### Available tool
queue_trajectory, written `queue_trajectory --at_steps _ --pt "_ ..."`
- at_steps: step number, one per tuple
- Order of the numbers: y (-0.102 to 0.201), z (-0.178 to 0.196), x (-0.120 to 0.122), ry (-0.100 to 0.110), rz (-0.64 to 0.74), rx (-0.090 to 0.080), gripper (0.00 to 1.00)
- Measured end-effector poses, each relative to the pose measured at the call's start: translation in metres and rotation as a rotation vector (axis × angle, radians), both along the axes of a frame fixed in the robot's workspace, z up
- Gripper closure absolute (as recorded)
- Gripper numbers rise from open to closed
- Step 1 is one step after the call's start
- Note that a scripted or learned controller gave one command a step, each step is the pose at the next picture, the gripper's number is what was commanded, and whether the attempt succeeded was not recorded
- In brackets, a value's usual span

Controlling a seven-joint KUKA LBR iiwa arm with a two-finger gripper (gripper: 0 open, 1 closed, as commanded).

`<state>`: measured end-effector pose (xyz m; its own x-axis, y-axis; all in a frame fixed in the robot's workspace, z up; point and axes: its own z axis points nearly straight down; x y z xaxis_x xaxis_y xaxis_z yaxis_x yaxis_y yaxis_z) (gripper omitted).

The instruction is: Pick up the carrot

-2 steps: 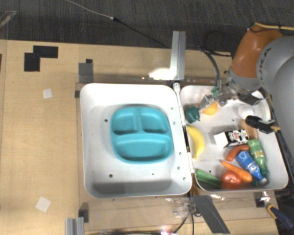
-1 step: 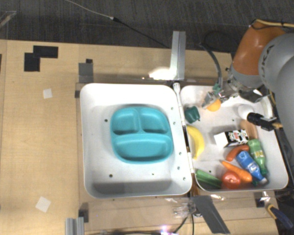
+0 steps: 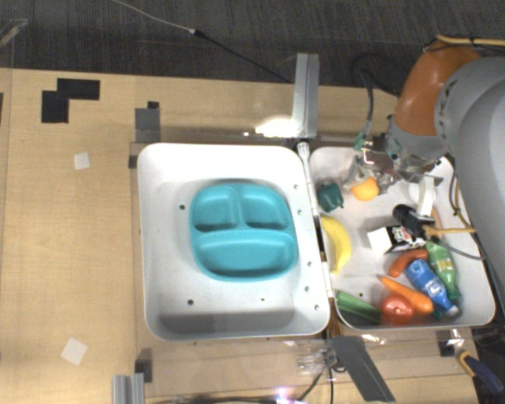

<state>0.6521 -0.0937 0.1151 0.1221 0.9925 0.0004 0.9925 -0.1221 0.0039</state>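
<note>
The carrot (image 3: 407, 294) is a slim orange piece lying slantwise near the front of the right bin (image 3: 485, 308), between a red tomato (image 3: 396, 310) and a blue bottle (image 3: 427, 282). My gripper (image 3: 377, 165) hangs over the back of that bin, well behind the carrot and apart from it. Just below the gripper sits a small yellow-orange fruit (image 3: 364, 189). Whether it touches the gripper is unclear.
The right bin also holds a banana (image 3: 337, 242), a teal item (image 3: 329, 196), a green cucumber (image 3: 358, 306), a green bottle (image 3: 442, 262), another orange piece (image 3: 401, 263) and a black-and-white item (image 3: 404, 228). The left bin (image 3: 164, 310) holds a teal divided plate (image 3: 242, 230).
</note>
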Motion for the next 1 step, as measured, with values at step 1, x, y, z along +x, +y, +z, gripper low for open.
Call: queue_trajectory --at_steps 1 --pt "0.0091 -0.0252 0.0199 -0.007 -0.249 0.000 1.00"
